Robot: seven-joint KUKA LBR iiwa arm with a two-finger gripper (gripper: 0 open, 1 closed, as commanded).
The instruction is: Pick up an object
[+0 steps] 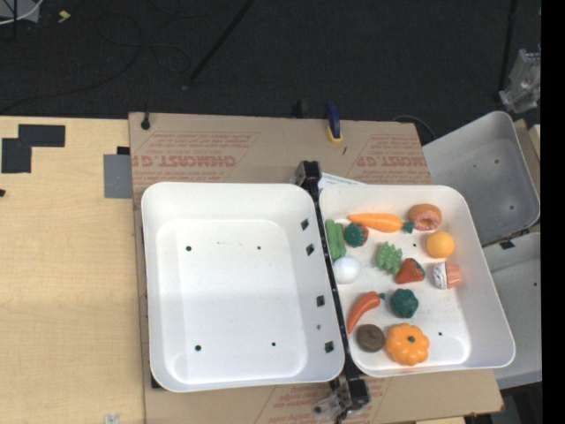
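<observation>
White plastic right bin point(490, 325) holds all the toy food, probably gathered there as picking stock: one orange carrot point(375, 222), one orange pumpkin point(407, 344), one red chili point(363, 309), one white ball point(346, 269), two green broccoli pieces. White left bin point(229, 290) waits as destination. The gripper's state I cannot tell.

Robotics lab indicated: two white bins point(159, 237) clamped on cardboard-covered bench point(221, 153), toy food point(402, 272) sorted in right bin, cables trailed over dark floor point(177, 42) at far side.

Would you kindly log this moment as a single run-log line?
right bin: toy foods incl. carrot, pumpkin | nothing lifted yet
</observation>
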